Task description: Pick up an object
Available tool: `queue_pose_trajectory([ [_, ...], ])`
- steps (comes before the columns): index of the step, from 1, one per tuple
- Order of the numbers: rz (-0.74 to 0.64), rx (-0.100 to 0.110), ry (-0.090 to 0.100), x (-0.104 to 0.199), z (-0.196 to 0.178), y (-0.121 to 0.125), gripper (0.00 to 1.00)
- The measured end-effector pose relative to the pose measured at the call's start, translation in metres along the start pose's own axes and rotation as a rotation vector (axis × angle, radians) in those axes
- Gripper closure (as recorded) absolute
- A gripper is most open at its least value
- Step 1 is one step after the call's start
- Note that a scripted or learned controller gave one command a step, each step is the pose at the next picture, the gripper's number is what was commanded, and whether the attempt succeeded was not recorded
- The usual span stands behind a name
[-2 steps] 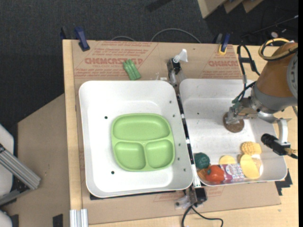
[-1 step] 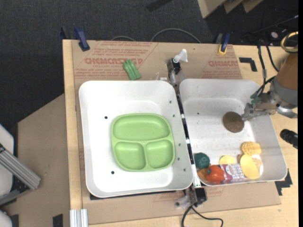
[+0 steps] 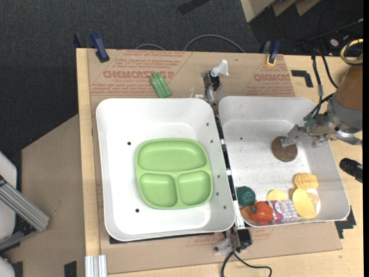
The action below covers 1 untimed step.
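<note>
We see the jaws of the grey arm low over the right-hand shallow white bin, reaching in from the right, but we cannot tell how far apart they stand or whether they grip anything. Just beside their tip, on the bin floor, lies a round brown disc-shaped object; whether the two touch is not clear to us.

Further toward the near edge of the same bin we find a cluster of small toy foods: a ridged yellow waffle-like piece, a pale yellow oval piece just below it, a small yellow lump, a pink and white wrapper-like item, a red tomato-shaped toy and a dark green rounded toy in the near left corner.

The left-hand shallow white bin holds a light green plastic plate with three compartments, lying flat. On the cardboard-covered bench behind it rests a small green ribbed object.
</note>
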<state>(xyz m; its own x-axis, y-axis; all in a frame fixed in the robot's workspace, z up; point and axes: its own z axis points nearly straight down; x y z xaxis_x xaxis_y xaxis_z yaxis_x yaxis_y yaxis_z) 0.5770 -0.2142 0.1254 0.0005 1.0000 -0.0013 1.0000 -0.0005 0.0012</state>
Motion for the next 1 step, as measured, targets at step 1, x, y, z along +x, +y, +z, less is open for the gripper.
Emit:
queue_pose_trajectory([
  [1, -0.004, -0.003, -0.003, 0.0546, 0.0396, -0.0025, 0.0],
])
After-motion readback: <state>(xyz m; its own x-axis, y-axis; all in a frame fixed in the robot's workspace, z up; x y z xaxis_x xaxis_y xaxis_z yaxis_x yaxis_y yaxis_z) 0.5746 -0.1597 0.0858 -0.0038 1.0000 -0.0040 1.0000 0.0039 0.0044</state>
